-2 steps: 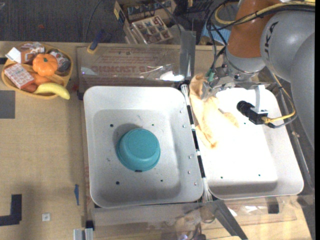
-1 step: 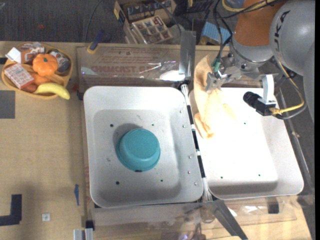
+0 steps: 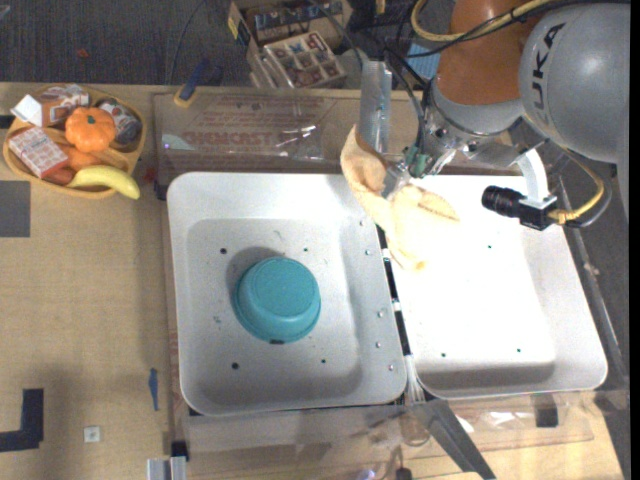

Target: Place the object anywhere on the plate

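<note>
A teal round plate (image 3: 278,298) lies in the left bin (image 3: 200,218), a little left of its middle. A pale yellow floppy object (image 3: 400,213) hangs over the divider between the bins, at the back. Its top is bunched between the fingers of my gripper (image 3: 403,171), which is shut on it. The object's lower end dangles over the left edge of the right bin (image 3: 500,308). The gripper is up and to the right of the plate, well apart from it.
The grey arm with its orange band (image 3: 490,28) reaches in from the top right. A black cable plug (image 3: 505,203) hangs over the right bin's back. A basket of toy fruit (image 3: 75,148) sits at the far left. Boxes (image 3: 290,38) stand behind the bins.
</note>
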Robot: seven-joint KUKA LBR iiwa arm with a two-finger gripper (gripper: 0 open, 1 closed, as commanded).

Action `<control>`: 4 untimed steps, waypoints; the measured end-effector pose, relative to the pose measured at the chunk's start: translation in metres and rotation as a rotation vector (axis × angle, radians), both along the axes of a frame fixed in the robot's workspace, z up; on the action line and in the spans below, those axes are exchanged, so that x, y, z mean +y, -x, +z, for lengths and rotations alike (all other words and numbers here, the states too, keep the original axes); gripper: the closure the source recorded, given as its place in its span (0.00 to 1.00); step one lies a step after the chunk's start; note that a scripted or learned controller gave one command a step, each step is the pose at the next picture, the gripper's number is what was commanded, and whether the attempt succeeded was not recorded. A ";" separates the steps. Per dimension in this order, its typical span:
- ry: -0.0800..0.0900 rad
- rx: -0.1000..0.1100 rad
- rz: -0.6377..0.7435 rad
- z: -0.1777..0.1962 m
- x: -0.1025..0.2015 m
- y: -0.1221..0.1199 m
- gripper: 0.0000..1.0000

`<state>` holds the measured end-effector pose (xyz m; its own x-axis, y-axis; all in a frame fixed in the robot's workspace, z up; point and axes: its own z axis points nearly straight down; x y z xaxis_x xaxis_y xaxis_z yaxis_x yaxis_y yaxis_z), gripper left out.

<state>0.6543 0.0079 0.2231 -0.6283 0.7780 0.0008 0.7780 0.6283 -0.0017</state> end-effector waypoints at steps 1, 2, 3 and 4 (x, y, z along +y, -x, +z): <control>-0.001 -0.002 0.397 0.004 0.042 0.009 1.00; -0.002 -0.006 0.791 -0.006 0.094 0.006 1.00; -0.002 -0.007 0.890 -0.002 0.144 0.012 1.00; -0.002 -0.007 0.890 -0.001 0.144 0.012 0.00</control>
